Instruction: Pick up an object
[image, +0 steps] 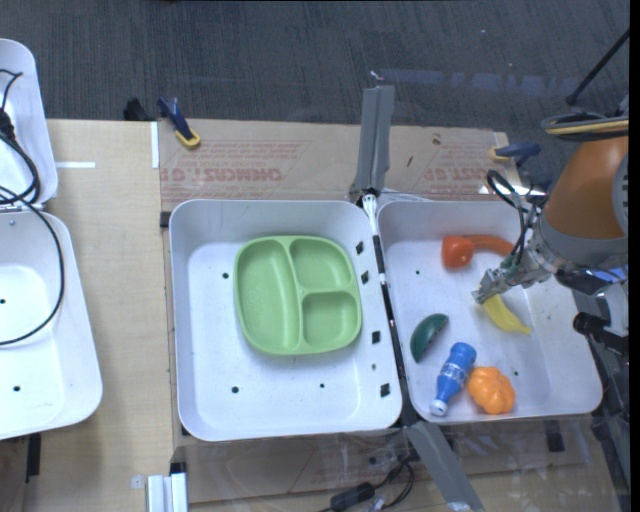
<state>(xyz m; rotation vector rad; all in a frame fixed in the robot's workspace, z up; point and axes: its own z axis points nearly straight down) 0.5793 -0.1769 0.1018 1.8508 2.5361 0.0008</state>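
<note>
The right bin (560, 400) holds several objects. An orange piece (458, 251) lies at the back, a yellow banana-like piece (507, 318) near the middle, and a dark green piece (428, 335) to the left. A blue bottle (453, 376) lies toward the front with an orange fruit (492, 390) beside it. My gripper (493, 287) reaches in from the right and hangs just over the upper end of the yellow piece, to the right of the orange piece. Nothing visibly hangs from it.
The left bin (200, 390) holds a light green divided plate (298, 294). A grey upright post (376, 140) stands behind the wall between the two bins. The arm's orange band (590, 185) is over the right bin's far right corner. White tubs (40, 330) sit at the far left.
</note>
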